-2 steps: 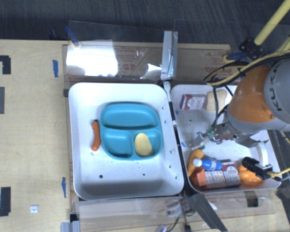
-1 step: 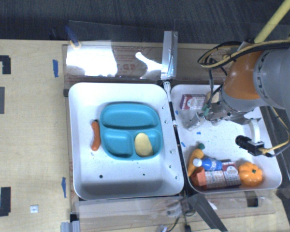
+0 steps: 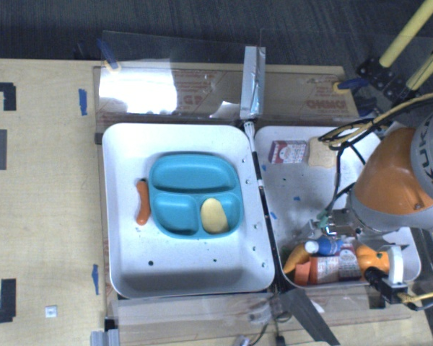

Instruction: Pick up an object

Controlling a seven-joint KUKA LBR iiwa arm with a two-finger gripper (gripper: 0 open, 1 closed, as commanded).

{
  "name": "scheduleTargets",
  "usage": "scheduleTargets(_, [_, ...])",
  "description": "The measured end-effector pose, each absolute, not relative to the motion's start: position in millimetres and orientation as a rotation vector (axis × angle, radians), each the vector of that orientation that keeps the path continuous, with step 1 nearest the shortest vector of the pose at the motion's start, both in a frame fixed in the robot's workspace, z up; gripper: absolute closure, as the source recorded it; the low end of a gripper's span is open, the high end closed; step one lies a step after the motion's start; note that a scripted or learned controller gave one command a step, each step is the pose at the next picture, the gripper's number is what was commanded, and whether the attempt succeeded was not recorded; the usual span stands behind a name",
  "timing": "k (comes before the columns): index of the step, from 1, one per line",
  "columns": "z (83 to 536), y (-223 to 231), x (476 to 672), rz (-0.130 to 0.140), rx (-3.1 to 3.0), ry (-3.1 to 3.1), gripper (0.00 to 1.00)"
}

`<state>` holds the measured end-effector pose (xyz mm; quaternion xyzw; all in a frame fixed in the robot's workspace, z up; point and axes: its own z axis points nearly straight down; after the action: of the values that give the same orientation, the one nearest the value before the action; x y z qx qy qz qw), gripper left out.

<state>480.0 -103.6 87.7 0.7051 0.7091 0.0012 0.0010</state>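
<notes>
We see the arm (image 3: 400,171) low over the right bin (image 3: 296,186) — its gripper (image 3: 330,227) just above the bottle (image 3: 330,265) and other clutter at the bin's six o'clock. Whether it grips anything, we cannot tell. The left bin (image 3: 123,215) holds a blue tray (image 3: 180,193).

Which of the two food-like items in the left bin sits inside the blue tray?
The yellow lemon-like piece: it lies in the blue tray's lower right compartment. The orange carrot-like stick lies outside, beside the tray's left edge.

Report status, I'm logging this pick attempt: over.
Arm's orange-banded wrist low over right white bin. Cluttered bottles beneath. Jaws' state unreadable. Blue divided tray, yellow lemon in left bin.
</notes>
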Motion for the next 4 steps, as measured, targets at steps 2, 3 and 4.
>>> scheduleTargets(2, [97.9, -103.0, 483.9, 0.015, 2.207, 2.221, 0.0])
scheduleTargets(3, [107.4, -103.2, 484.4, 0.017, 2.207, 2.218, 1.0])
scheduleTargets(4, [107.5, -103.9, 484.5, 0.016, 2.208, 2.217, 0.0])
